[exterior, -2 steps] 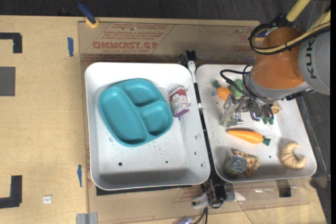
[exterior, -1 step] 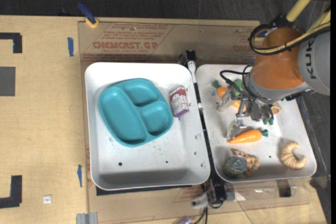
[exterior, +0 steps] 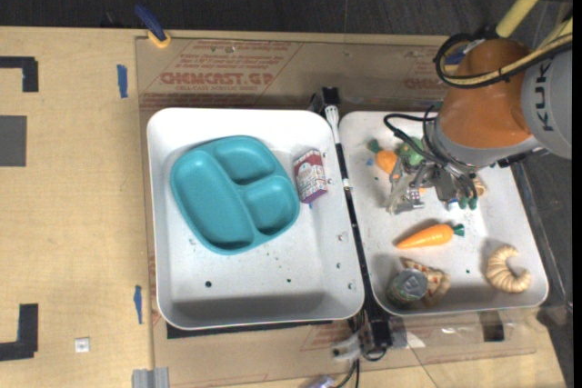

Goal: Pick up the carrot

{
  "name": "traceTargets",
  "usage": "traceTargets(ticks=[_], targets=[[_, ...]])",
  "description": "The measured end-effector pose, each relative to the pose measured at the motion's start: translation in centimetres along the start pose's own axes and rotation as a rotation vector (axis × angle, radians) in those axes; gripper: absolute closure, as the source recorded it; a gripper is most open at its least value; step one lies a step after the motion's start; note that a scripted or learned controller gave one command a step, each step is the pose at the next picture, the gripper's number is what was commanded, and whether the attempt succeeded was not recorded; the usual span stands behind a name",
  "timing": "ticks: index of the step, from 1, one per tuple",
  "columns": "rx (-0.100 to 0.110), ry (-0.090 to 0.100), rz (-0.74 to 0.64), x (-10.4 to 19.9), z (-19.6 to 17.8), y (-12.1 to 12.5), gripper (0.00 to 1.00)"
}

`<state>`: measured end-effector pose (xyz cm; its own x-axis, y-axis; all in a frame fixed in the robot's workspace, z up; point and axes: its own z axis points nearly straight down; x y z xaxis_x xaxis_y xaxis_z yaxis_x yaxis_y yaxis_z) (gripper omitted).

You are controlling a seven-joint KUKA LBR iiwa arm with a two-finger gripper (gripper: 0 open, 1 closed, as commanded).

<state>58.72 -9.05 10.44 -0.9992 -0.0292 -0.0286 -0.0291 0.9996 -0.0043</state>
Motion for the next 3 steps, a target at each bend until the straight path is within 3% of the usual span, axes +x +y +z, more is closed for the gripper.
traceTargets(ticks=[1, 2, 3], targets=[[-0.003, 0.014, -0.042, -7.7, 1.7, -1.1, 1.0], [-0.005, 0.021, -0.042, -7.5, 1.8, -1.0, 0.0], [-0.002, 0.003, -0.04, -8.0, 0.2, -1.1, 1.0]])
